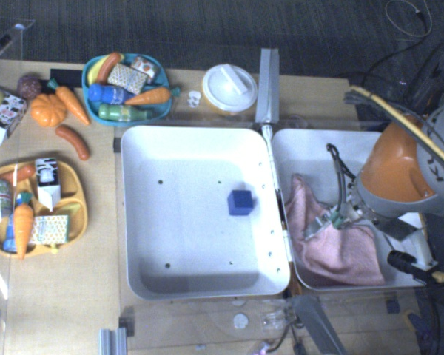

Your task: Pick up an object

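In the right bin (pixel 311 143), the tool (pixel 333 218) touches the pink cloth (pixel 340 254).

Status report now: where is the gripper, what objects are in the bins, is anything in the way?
Gripper down in right bin, on pink cloth. Grip unconfirmed. Blue cube alone in left bin, untouched. Nothing blocking the cube.

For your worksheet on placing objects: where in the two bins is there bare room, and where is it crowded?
The left bin is bare all round the blue cube. In the right bin, the pink cloth and the gripper crowd the lower half; only the strip along its top wall is bare.
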Controlling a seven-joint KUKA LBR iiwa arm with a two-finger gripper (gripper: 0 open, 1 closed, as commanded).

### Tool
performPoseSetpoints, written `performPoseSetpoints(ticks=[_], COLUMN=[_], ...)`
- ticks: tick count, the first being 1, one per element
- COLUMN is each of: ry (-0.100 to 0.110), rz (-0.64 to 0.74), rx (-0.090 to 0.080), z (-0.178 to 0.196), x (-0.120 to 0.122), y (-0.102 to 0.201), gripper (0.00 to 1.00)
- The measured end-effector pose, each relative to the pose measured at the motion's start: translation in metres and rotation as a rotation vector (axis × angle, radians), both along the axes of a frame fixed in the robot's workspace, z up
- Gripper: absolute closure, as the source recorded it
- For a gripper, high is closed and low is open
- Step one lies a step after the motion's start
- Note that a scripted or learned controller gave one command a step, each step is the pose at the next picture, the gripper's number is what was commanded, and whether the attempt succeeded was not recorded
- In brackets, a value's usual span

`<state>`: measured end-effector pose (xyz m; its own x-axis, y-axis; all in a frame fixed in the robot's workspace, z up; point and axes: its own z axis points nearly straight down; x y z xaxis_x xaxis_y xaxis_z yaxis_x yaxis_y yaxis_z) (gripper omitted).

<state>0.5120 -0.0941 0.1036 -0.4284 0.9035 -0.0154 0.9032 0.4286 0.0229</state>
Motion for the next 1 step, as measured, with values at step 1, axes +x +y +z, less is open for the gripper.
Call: performPoseSetpoints(ticks=[1], ry=[0.013], rz=[-0.130], rx=[0.006], z=[-0.0131], x=[0.0297], y=[-0.0073], gripper=[0.00])
